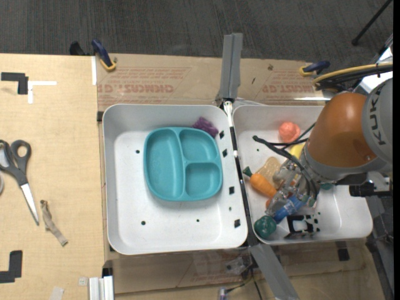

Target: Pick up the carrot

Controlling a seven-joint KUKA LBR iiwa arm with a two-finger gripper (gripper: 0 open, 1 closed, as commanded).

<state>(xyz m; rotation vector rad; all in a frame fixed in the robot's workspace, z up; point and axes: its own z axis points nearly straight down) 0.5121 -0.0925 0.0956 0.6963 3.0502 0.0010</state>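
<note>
Carrot (262, 183) looks like light, stiff plastic, probably slick; grab mid-body. Pincer (289, 195) right beside it, can't tell its state.

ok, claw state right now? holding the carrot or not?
Claw: cannot be told. It sits low in the right bin, beside the carrot; no carrot visibly held.

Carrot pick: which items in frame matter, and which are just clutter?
Job:
- carrot, right bin, lying near its left wall
- end effector, low in the right bin beside the carrot

Clutter:
- teal divided plate, left bin
- purple item behind the plate
- pink item, right bin
- dark green round item, right bin
- scissors on the bench, far left
</note>
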